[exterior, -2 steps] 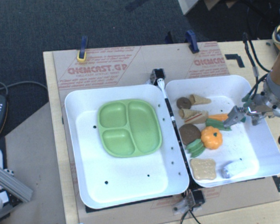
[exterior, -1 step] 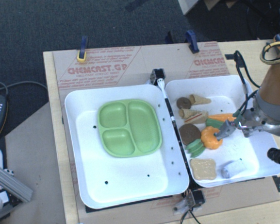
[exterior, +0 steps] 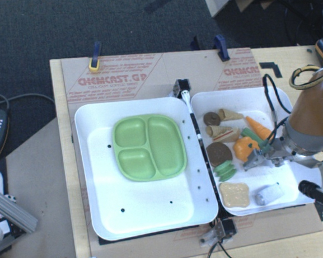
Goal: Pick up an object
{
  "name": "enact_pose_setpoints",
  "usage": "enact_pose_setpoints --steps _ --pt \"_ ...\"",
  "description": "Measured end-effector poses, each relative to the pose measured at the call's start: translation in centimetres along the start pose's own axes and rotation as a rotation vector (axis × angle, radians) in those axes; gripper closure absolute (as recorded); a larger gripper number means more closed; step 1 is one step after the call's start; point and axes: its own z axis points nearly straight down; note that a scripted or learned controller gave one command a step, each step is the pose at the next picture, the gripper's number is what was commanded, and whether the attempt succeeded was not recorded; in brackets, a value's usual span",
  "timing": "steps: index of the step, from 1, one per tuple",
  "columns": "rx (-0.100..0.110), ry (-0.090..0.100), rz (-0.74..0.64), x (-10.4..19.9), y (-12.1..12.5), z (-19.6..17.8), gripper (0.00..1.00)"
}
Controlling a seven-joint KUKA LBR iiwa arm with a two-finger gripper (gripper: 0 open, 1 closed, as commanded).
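The right bin (exterior: 243,94) holds several play-food pieces. Among them are an orange fruit (exterior: 243,147), a carrot (exterior: 257,125), a dark brown patty (exterior: 218,152), a green pod (exterior: 226,170), a tan bread slice (exterior: 234,194) and a pale grey lump (exterior: 266,194). My gripper (exterior: 258,157) hangs low over the bin's right half, just right of the orange fruit and above the grey lump. Its tip is dark and partly merged with the wrist. I cannot see anything held in it.
The left bin (exterior: 91,160) carries a green divided plate (exterior: 150,147). A small brown disc (exterior: 211,118) and two cones (exterior: 222,130) lie at the back of the right bin. A black cable (exterior: 271,102) loops over that bin's far right rim.
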Motion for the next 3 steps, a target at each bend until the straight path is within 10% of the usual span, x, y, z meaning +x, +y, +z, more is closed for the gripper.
enact_pose_setpoints --steps 1,2,3 --pt "-0.002 0.000 -0.001 0.1 -0.1 1.6 0.00" --pt "-0.006 -0.003 0.001 0.0 0.0 0.5 1.00" --pt "-0.014 -0.006 -0.002 0.6 0.3 -4.1 1.00"
